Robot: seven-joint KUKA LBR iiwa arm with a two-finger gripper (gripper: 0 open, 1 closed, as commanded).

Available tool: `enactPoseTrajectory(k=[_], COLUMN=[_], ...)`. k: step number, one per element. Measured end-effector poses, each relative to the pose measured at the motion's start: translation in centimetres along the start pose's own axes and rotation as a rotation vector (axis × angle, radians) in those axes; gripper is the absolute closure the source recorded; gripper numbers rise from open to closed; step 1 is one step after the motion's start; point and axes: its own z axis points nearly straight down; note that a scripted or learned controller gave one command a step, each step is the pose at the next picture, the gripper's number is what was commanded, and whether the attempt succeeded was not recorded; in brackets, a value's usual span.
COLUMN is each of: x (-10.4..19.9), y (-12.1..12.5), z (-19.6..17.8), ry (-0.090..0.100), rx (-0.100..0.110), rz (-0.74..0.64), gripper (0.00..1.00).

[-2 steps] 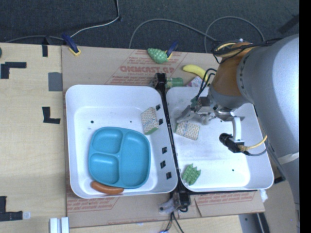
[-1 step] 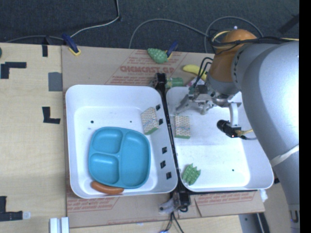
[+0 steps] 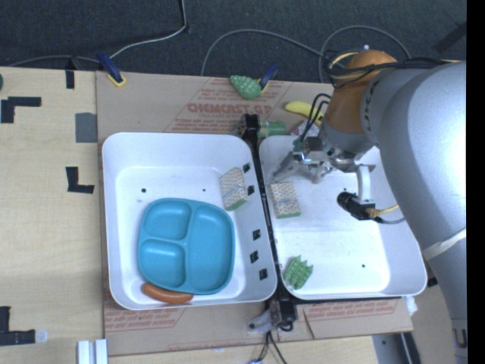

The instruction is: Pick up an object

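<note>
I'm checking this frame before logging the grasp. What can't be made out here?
- Gripper, camera view: too small and blurred to tell whether it holds anything.
- Orange sausage: partly hidden under the blue plate.
- Yellow object behind the right bin: partly covered by the arm, identity unclear.

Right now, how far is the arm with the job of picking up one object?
Done: the arm has reached into the right bin, and its claw sits low near the bin's back left corner. In hand: nothing shows between its fingers; the patterned sponge lies just in front of it on the bin floor. Left: closing on an object and lifting it. The green toy also lies in this bin.
</note>
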Motion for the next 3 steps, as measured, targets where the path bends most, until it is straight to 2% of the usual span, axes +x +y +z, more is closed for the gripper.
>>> enactPoseTrajectory(k=[2, 3], x=[0.1, 0.0], y=[1.8, -1.4], z=[0.1, 0.0], ry=[0.000, 0.000], rx=[0.001, 0.000], rz=[0.000, 0.000], gripper=[0.00, 0.00])
